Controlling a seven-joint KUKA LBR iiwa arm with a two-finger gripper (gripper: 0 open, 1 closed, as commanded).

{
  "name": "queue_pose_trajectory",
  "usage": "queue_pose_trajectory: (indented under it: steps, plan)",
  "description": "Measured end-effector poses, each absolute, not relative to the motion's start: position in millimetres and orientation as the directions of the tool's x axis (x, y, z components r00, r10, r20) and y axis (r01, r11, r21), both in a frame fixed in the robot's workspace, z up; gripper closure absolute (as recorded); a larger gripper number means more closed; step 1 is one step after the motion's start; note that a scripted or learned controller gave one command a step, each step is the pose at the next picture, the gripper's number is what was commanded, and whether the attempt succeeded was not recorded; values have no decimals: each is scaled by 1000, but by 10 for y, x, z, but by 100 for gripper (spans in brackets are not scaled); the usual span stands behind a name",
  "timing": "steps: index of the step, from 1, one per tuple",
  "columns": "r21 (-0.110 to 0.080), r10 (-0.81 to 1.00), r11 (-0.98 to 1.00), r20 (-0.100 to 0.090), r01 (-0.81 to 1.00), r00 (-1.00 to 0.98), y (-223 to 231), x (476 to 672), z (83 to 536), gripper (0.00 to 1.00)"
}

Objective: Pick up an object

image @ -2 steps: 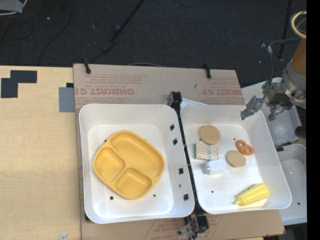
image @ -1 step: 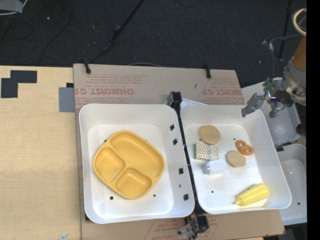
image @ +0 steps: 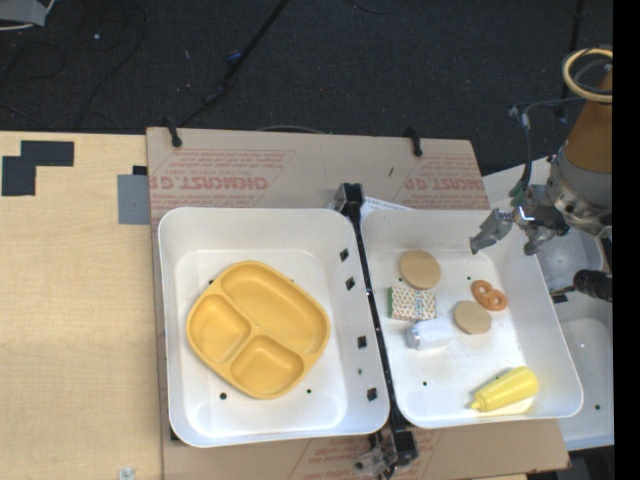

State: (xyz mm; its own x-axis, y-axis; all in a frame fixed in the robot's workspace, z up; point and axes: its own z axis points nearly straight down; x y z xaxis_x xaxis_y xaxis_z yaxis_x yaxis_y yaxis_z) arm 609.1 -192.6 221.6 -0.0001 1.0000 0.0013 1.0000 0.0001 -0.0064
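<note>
Leftmost, the left bin (image: 175,268) holds a yellow tray (image: 258,328) with three compartments, lying flat. Next to it, past the black divider (image: 365,308), the right bin (image: 560,368) holds the small things: a round tan disc (image: 420,269), a patterned packet (image: 412,303) just below it, a pale cylinder (image: 430,335) touching the packet's lower edge, a second tan disc (image: 472,318), an orange ring (image: 489,295) just above this one, and a yellow bottle (image: 505,389) lying on its side near the front wall.

At the far right, the gripper (image: 510,226) hovers over the bin's back right corner, well apart from every object. I cannot tell if its fingers are apart or together; nothing is seen between them.

So the task seems to be at the approach step, with no object picked yet. The next move probably calls for going down over one free object; the ring is nearest, but it is flat and near the second disc, so the fingers may slip or push it.
</note>
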Motion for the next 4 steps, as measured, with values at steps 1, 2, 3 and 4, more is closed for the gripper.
queue_pose_trajectory:
  steps: [1, 2, 3, 4]
  plan:
    - [-8, 1000, 0, 3, 1000, 0, -1830, 6052, 1628, 0]
    - [-8, 1000, 0, 2, 1000, 0, -1829, 6012, 989, 0]
    - [-4, 1000, -1, 1, 1000, 1, -1838, 6027, 1130, 100]
    - [2, 1000, -2, -1, 1000, 2, -1834, 5994, 1562, 100]
